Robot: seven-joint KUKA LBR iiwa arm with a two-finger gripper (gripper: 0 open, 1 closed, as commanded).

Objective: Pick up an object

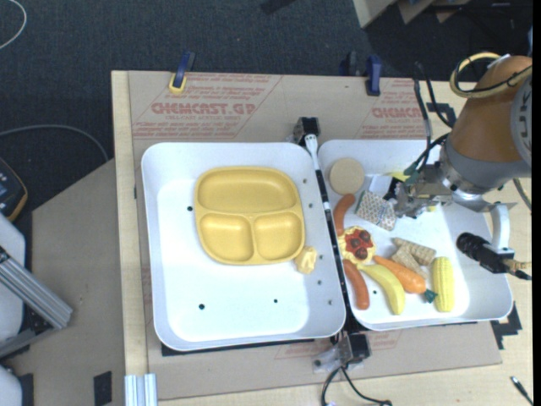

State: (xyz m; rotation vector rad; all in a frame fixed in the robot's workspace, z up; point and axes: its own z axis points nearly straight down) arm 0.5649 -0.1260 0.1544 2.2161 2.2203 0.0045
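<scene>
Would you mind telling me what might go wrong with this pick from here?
The gripper hovers where the toy food in the right bin is crowded, so it may nudge the grey mesh piece instead of seizing it. The banana, carrot and sausage touch, inviting a double pick.

Toy food lies scattered in the right-hand bin, the smaller of two white bins. Against the bin's left wall, a red sausage lies lengthwise, with a second sausage further toward the near edge. Between them sits a small pizza slice dotted with red toppings. A round tan cookie rests near the bin's far left corner, and a grey speckled wedge lies just beside it. Toward the near wall, a yellow banana, an orange carrot and a yellow corn cob lie close together, with a pale cracker touching the carrot.
</scene>
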